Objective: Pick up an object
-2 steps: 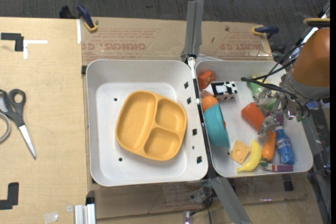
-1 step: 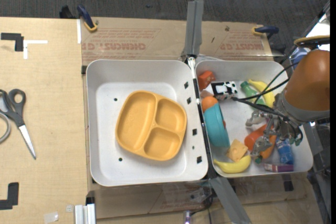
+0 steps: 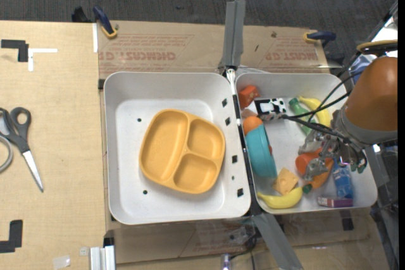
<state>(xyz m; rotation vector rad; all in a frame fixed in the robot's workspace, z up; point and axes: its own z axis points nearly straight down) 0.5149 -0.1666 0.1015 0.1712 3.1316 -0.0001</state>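
Observation:
The right bin (image 3: 288,78) holds several toy items. Among them are a teal bowl (image 3: 261,152) standing on its edge, a yellow banana (image 3: 281,199), a cheese wedge (image 3: 286,181) and an orange carrot-like piece (image 3: 305,163). My gripper (image 3: 321,160) reaches down into this bin from the right, just over the orange piece and a red-orange piece (image 3: 319,175). Cables and the wrist hide what lies directly under it.
A yellow-orange divided plate (image 3: 182,151) lies in the left bin (image 3: 120,136). A blue bottle (image 3: 342,183) and a pink marker (image 3: 334,202) sit at the right bin's front right. A green piece (image 3: 299,105), another banana (image 3: 314,104) and a red item (image 3: 247,95) lie at its back. Scissors (image 3: 24,142) rest on the bench at left.

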